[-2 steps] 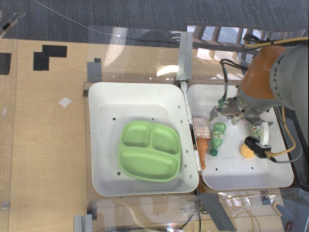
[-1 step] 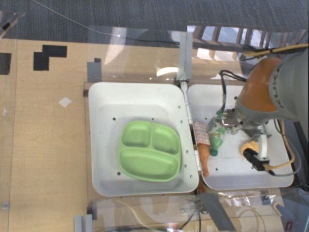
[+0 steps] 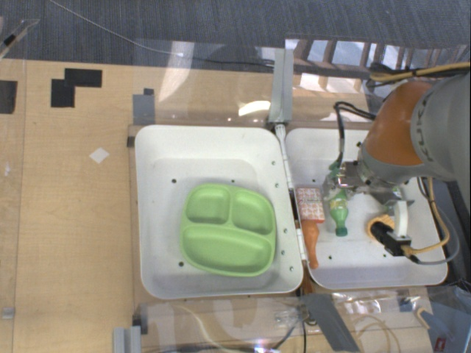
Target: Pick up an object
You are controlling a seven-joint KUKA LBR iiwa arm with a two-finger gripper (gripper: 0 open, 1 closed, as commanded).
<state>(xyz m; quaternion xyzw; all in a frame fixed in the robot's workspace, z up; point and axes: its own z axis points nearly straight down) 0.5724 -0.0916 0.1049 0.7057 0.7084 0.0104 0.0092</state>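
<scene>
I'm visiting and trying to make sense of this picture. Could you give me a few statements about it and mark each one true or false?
1. A green divided plate lies in the left bin. True.
2. The plate has five sections. False: it has three.
3. The robot arm hangs over the right bin. True.
4. A small green bottle sits in the left bin. False: it is in the right bin, below the claw.
5. An orange-handled brush lies along the right bin's left wall. True.
</scene>
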